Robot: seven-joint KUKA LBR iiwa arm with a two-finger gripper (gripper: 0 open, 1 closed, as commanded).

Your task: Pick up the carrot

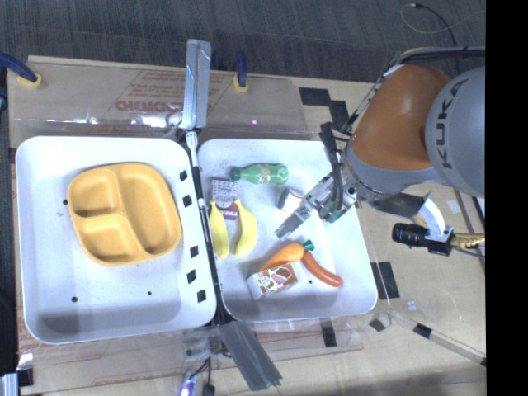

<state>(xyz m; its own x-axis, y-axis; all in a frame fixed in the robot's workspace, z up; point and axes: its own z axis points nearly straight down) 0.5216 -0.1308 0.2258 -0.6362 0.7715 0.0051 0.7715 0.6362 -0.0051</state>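
Pincer (290,219): jaws apart, gripping nothing, hovering above the carrot.
Carrot (289,253): lying in right bin (356,291).

A robotics lab: KUKA arm (429,130) over a taped desk (272,89) (cables (433,19) trailing), two white bins (33,221).

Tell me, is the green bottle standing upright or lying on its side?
Lying on its side. The green bottle shows its full length flat across the floor of the right bin.
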